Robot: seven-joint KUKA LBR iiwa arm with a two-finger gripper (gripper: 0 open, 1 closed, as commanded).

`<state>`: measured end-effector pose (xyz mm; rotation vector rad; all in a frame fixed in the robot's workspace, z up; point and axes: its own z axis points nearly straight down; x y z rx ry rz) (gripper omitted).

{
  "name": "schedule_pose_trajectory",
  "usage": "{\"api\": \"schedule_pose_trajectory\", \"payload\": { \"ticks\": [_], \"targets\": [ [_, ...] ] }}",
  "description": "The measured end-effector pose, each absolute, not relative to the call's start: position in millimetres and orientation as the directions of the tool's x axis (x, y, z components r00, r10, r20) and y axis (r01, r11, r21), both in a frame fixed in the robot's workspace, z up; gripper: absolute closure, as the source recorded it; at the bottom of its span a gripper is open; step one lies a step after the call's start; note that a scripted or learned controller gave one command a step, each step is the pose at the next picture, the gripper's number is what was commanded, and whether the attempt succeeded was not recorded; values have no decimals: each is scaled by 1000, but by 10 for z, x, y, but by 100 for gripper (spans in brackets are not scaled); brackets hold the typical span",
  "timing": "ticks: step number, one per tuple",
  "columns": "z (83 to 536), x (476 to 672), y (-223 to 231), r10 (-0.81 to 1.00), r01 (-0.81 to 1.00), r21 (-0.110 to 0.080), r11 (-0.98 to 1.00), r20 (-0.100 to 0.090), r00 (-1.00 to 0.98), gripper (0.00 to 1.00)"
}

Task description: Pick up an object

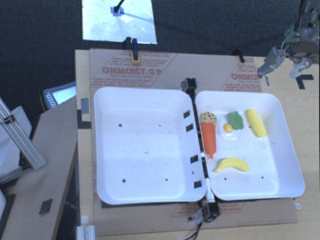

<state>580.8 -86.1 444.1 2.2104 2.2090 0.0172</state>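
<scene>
The right bin [285,184] holds several toy foods. A brown cookie [208,118] lies by the divider with an orange carrot [209,140] just below it. A fried egg [228,129] and a green leafy piece [235,119] sit mid-bin, beside a yellow corn cob [256,122]. Nearer the front lies a yellow banana [231,165]. My gripper [285,67] hangs above the bench beyond the right bin's far right corner, open, with nothing between its fingers.
The left bin [100,134] stands alongside, joined to the right one by black clips [192,129] on the divider. A yellow and blue clamp [135,51] sits at the board's far edge. A shiny square plate [119,14] lies beyond the bench.
</scene>
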Motion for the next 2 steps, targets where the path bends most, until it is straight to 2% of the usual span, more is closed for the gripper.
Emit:
{"api": "schedule_pose_trajectory", "payload": {
  "ticks": [1,2],
  "targets": [
    [3185,5219,-18,1000,1000,-10,9,3,-9,0],
    [3148,5650,-332,1000,1000,4,0,-1,0,0]
  ]
}}
